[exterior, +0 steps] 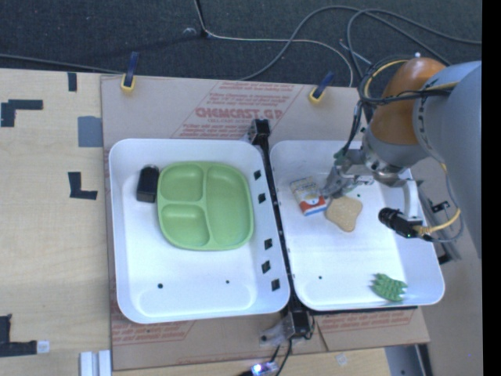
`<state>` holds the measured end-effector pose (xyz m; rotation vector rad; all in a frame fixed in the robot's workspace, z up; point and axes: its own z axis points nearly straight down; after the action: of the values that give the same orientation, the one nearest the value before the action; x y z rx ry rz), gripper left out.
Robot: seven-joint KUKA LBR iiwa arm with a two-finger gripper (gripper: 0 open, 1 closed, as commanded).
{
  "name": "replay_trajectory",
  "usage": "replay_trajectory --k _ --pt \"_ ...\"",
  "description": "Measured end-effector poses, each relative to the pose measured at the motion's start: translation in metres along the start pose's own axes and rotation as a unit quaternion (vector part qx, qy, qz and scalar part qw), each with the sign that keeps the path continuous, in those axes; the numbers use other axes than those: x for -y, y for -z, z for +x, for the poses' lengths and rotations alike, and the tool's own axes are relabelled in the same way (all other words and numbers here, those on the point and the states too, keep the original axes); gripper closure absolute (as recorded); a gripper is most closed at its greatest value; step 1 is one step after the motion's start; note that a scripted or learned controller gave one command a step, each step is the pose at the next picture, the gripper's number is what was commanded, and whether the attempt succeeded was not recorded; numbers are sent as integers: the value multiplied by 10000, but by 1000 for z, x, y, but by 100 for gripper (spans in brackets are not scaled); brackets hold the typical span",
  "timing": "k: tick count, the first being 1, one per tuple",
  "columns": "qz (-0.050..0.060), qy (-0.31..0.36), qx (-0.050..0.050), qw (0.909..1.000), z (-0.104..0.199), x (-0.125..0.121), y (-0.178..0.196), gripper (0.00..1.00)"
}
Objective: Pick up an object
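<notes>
Camera view has the gripper (338, 180) low in the right bin (419, 276), tips just beside the tan bread-like piece (344, 214) and the small red-and-white packet (311, 205); whether anything is pinched, I cannot tell. Nothing looks lifted yet, so the pick is still to do. Bread piece lies flat, pale, rounded

A tan bread-like piece (344, 213) lies flat in the right bin, beside a red-and-white packet (311, 204).
</notes>
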<state>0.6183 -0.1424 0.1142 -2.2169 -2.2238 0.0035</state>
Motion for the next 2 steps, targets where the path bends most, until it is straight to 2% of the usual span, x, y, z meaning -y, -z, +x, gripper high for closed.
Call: replay_trajectory --k 2 --pt "-38 -5 2 10000 2 -16 118 100"
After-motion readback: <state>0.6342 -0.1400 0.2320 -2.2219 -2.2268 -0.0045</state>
